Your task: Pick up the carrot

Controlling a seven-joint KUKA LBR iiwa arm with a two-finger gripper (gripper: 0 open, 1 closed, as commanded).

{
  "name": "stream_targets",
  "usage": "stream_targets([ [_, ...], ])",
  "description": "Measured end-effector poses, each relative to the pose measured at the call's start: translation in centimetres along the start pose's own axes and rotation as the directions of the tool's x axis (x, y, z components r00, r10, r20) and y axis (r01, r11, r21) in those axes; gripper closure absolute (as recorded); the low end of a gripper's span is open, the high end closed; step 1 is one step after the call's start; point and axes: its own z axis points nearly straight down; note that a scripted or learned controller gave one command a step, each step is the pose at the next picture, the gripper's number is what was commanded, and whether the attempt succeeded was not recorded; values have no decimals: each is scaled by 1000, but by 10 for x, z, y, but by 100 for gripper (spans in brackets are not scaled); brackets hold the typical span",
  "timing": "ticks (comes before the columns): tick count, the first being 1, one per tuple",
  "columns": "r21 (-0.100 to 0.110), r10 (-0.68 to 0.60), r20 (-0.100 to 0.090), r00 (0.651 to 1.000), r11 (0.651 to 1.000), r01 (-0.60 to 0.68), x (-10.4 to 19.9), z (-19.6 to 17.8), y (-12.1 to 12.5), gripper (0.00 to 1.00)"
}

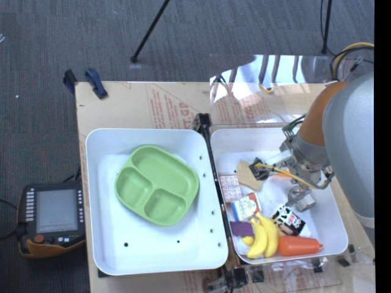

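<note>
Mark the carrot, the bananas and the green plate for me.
carrot [299, 245]: camera view, middle of its orange body.
bananas [264, 237]: camera view, middle of the yellow bunch.
green plate [178, 166]: camera view, its upper right rim.

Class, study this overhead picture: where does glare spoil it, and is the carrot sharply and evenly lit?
Camera view: strong glare on the shiny clear sheet behind the right white bin; the orange carrot at that bin's front is evenly lit, slightly soft; the grey arm looms large and blurred.

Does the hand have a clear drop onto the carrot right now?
Probably yes. The carrot lies uncovered at the right bin's near edge, hand above it. Bananas touch its left end, a small carton sits close behind.
</note>
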Motion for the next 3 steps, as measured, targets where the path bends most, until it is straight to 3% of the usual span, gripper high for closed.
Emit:
stream_targets([
  [1,6,1,3,1000,1000,-1,-1,-8,0,100],
  [2,6,1,4,1000,1000,-1,-1,-8,0,0],
  [3,12,1,6,1000,1000,-1,-2,-16,0,100],
])
